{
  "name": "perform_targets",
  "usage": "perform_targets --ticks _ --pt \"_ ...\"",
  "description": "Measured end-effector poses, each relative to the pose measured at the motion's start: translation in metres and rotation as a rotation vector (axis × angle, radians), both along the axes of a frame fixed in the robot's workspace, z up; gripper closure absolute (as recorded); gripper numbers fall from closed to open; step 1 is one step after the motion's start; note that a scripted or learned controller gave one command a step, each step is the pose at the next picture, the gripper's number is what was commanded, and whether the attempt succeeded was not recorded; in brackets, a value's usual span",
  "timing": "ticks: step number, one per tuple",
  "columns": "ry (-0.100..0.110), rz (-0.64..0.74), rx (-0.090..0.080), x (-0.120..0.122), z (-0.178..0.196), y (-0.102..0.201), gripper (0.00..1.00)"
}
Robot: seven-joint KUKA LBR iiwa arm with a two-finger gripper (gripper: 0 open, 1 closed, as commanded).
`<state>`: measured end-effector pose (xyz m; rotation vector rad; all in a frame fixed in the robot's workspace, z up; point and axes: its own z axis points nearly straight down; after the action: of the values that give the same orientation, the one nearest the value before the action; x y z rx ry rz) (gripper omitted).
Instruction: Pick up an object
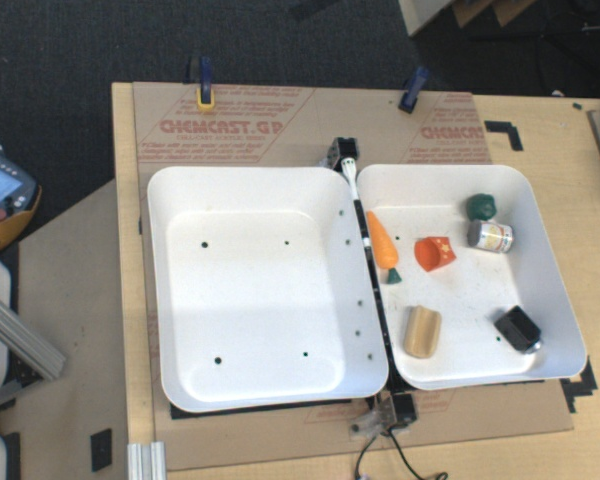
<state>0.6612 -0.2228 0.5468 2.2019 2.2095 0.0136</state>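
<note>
Camera view leaves the gripper's state impossible to tell, and the carrot (382, 240) (tight against the bin wall (364, 230)) may block a finger

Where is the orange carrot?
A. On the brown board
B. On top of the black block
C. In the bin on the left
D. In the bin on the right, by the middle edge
D: the carrot lies inside the right bin, along its left wall next to the divide between the two bins.
</note>
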Motion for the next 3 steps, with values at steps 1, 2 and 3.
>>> perform_targets --ticks 1,2,3 --pt "0.014 -0.001 0.003 0.000 0.001 0.000 1.00" --pt "0.022 0.005 0.012 0.006 -0.012 0.081 1.00" --pt "0.025 0.003 0.011 0.005 -0.045 0.155 1.00"
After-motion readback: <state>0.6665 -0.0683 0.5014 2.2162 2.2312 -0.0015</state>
